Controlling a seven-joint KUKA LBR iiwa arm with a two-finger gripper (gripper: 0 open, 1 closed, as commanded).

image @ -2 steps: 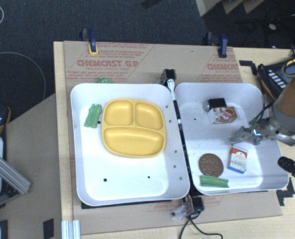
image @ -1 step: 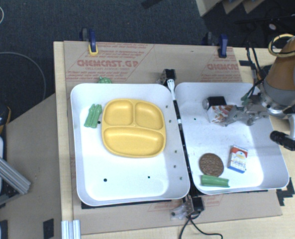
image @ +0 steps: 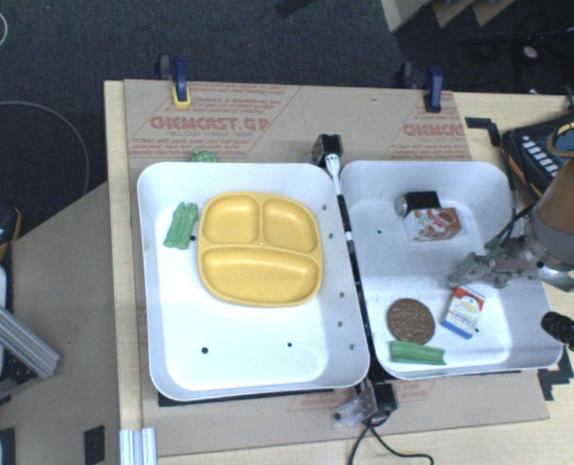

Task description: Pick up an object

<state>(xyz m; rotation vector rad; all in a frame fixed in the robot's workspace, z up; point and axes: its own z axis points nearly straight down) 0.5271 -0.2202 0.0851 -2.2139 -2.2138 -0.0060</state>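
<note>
The gripper (image: 480, 267) hangs low in the right bin (image: 383, 187), just above and left of a small white carton (image: 464, 312) with blue and orange print. How it is set cannot be told at this slant, and nothing can be seen held in it.

The carton looks the nearest thing to take. It is probably light and stiff, with flat faces that may slide on the smooth bin floor; a pinch across its narrow sides should suit it.

Just left of it lies a brown disc (image: 410, 321), flat and likely hard to get under. At the near edge lies a green stick (image: 417, 354). Farther off is a crumpled packet (image: 432, 223), red and white, touching a dark block (image: 421, 201); it is probably soft and yielding.

The left bin (image: 161, 260) holds a yellow divided tray (image: 261, 248) and a green piece (image: 181, 226).

The arm (image: 562, 221) is cut off at the right, the carton's print is too small to read, and the packet's shape is unclear.
</note>
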